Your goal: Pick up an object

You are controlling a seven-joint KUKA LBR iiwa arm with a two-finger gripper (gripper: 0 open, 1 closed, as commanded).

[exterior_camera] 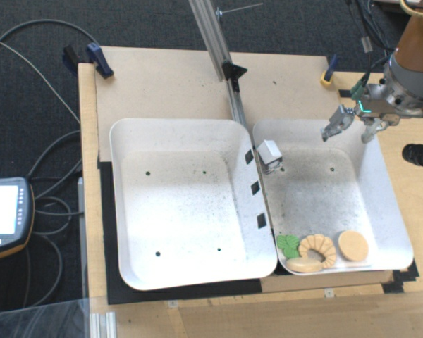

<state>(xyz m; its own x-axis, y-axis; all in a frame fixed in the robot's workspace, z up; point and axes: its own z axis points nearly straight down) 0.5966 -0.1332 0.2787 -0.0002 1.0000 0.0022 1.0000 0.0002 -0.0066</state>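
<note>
The gripper (352, 127) hung apart and empty over the right bin's (381, 182) far edge, seemingly pre-approach; next it had to descend onto the round biscuit (353, 246) against the near wall.

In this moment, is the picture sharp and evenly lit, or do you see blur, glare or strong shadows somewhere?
Camera view: light is even and soft, without harsh glare; the white bins show only grey speckling. The gripper looks slightly soft, while the green piece, the ridged tan ring and the round tan disc stay fairly clear.
</note>
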